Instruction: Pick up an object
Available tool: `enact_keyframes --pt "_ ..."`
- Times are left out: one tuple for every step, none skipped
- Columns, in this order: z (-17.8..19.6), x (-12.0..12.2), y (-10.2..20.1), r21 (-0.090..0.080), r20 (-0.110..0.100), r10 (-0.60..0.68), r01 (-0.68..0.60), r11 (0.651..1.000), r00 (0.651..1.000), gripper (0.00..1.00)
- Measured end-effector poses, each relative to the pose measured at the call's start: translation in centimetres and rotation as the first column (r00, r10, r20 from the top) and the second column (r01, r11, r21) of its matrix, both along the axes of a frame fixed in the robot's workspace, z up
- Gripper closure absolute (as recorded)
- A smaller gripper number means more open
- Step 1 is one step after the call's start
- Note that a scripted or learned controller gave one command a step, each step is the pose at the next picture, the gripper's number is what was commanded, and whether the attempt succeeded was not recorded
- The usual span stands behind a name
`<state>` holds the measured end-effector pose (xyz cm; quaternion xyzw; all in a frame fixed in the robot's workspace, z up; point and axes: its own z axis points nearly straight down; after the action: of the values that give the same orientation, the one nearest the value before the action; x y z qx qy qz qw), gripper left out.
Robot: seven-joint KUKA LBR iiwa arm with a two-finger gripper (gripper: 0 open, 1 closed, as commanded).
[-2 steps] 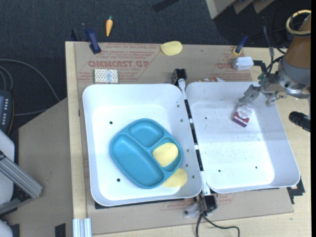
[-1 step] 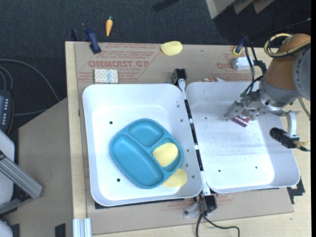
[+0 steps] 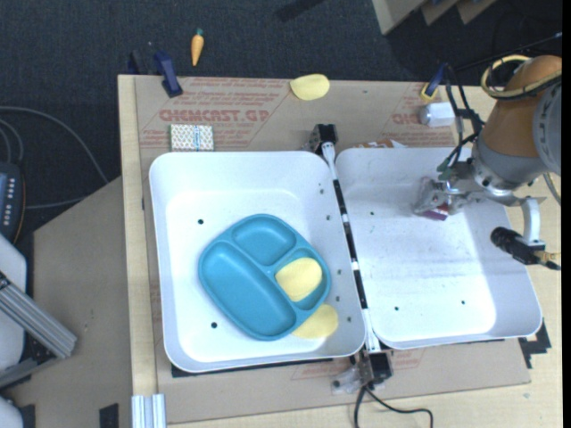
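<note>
Near you: worktop (image 3: 223, 390) front edge, cardboard-covered. Left bin (image 3: 178, 194) carries blue tray (image 3: 254, 275). Right bin (image 3: 428, 275) floor mostly bare. Claw (image 3: 437, 205) over small dark object (image 3: 434, 210); grip state, cannot tell.

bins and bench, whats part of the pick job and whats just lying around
Job:
pincer, low in the right bin, over a small dark object
blue divided plate
yellow pieces

Lying about:
yellow piece on bench
toy carrot
blue clip

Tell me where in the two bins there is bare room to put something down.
The right bin is bare across its middle and front, below the gripper at its far side. The left bin has a bare strip along its far wall, above the blue tray; its middle and front are crowded.
</note>
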<state>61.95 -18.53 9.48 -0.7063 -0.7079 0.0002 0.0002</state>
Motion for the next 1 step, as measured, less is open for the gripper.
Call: enact_keyframes --pt "-0.93 0.52 9.26 0.003 -0.003 0.0 0.0 1.0 1.0 1.0"
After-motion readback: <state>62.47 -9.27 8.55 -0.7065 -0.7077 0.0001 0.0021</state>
